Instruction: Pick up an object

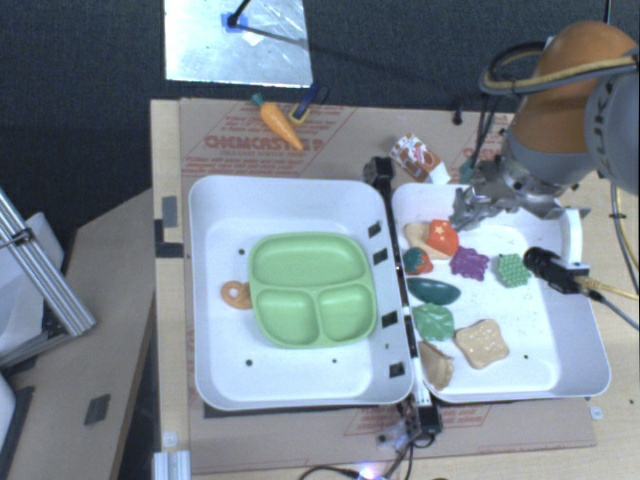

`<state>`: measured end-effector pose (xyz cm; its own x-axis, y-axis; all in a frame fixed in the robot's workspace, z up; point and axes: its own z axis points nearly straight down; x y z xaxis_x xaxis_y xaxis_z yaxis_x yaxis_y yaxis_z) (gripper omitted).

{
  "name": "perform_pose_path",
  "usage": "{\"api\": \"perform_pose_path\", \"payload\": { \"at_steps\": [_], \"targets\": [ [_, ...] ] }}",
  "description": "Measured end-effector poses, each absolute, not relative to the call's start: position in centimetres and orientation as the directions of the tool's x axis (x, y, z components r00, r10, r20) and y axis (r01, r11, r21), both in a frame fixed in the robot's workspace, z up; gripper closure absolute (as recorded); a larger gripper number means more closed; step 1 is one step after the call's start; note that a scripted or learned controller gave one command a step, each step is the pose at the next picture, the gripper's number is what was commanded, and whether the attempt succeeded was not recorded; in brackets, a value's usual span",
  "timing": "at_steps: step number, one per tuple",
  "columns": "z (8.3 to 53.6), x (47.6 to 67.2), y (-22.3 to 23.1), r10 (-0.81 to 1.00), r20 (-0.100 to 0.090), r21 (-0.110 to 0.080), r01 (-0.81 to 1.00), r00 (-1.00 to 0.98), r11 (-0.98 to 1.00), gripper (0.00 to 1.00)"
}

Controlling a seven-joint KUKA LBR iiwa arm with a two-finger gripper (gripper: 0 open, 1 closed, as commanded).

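Hovering: end effector (pixel 466 208) above orange-red toy (pixel 442 236) | grip state unclear; toy's long axis indiscernible

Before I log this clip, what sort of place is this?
Probably a robot lab test bench: two white bins on cardboard, toy food like a purple piece and green divided tray, and the gripper overhead.

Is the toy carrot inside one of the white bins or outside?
Outside. The toy carrot lies on the cardboard sheet behind the left bin, beyond its far rim.
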<state>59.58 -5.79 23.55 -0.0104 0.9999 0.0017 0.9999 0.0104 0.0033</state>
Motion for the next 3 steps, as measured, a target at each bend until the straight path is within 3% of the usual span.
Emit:
{"api": "perform_pose_path", "payload": {
  "at_steps": [1, 2, 3],
  "targets": [
    [21.9, 60.7, -0.4, 1.000, 0.002, 0.001, 1.000, -0.010, 0.010, 1.00],
    [23.5, 60.8, 2.1, 1.000, 0.001, 0.003, 1.000, -0.008, 0.008, 1.00],
    [21.9, 60.2, 2.7, 1.000, 0.000, 0.000, 1.000, -0.006, 0.006, 1.00]
  ]
}}
